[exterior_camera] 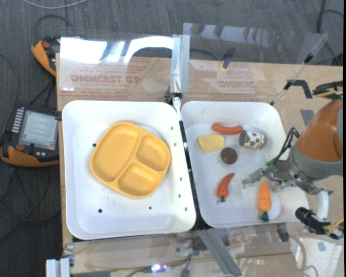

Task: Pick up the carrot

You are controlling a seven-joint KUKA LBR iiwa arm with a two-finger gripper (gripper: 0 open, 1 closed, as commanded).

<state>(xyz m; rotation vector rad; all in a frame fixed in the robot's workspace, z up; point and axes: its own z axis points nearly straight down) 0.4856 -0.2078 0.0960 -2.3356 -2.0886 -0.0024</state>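
My gripper (264, 178) hangs spread wide in the right bin (274, 113), just above one carrot (265, 197) near the front edge. Beside it: one red pepper (225, 186), one sausage (227, 128), one brown disc (229, 155). One yellow tray (131, 158) sits in the left bin (75, 172).

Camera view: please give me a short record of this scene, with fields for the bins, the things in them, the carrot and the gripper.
left bin: holds a yellow divided plate
right bin: holds a sausage, a pale yellow piece, a brown round piece, a spotted cup on its side, a red pepper and the carrot
carrot: lies near the right bin's front right corner, green end toward the front
gripper: just above the carrot's orange end; grasp cannot be told
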